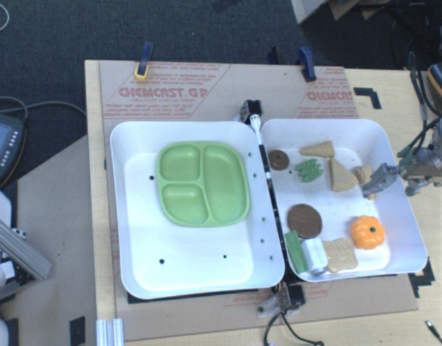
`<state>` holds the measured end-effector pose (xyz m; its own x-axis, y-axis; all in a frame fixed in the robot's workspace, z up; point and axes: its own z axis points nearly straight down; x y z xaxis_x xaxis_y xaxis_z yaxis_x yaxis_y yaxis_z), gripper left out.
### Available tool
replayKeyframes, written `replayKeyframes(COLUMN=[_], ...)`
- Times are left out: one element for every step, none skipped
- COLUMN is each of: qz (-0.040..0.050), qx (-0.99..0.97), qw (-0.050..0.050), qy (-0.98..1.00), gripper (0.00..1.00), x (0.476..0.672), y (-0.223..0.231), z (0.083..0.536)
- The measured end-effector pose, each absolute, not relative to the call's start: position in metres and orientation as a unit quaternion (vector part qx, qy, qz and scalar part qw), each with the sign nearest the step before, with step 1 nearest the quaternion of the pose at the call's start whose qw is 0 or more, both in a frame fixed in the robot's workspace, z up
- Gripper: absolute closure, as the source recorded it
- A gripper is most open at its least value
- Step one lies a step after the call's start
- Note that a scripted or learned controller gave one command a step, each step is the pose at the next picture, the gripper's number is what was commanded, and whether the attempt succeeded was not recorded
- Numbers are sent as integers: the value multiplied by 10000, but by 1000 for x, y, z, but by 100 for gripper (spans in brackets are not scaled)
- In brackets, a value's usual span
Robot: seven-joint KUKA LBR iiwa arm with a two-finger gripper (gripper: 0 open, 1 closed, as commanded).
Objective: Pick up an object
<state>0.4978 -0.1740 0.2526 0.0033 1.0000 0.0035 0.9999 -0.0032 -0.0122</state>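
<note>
The right bin (394, 193) holds several toy foods: a small brown disc (278, 159), a tan wedge (318, 150), a green leafy piece (308, 169), a larger tan wedge (342, 175), a brown patty (305, 220), an orange pumpkin (368, 232), a slice of toast (341, 254) and a green and white item (306, 254). My gripper (381, 179) reaches in over the bin's right rim, low and close to a small tan piece (363, 173). It sits above the pumpkin in the view. I see nothing held in it.
The left bin (134, 215) carries a green divided plate (203, 183). A black clamp (252, 110) sits between the bins at the back. Blue and yellow clips (143, 62) hold the cardboard sheet. Cables hang at the far right (430, 85).
</note>
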Motion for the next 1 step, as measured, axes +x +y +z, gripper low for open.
replayKeyframes(qz=[3], qx=[-7072], qw=[7], qy=[-7070], gripper=[0], x=[500], y=[-174], z=[258])
